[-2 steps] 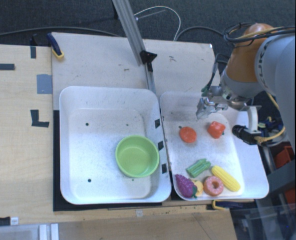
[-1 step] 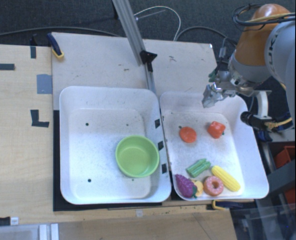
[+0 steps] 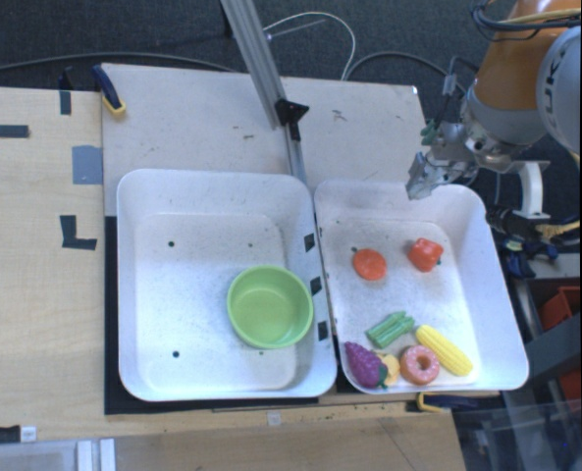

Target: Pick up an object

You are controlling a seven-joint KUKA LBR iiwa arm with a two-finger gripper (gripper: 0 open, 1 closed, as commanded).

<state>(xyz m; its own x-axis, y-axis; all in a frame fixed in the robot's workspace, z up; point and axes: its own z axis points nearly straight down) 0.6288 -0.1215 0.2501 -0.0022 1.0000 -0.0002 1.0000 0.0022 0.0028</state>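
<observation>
Hovering hand (fingers unclear) over right bin rim, arm cropped.

Lab: taped bench, loose cables

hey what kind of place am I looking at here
Most likely a robotics lab bench set up for grasping trials. A grey and orange arm with its claw hangs over two white bins: the right bin holds toy food, such as a corn cob, and the left a green bowl.

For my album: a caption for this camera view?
Robot gripper above the right bin's far rim; toy foods inside, green bowl in the left bin.
</observation>
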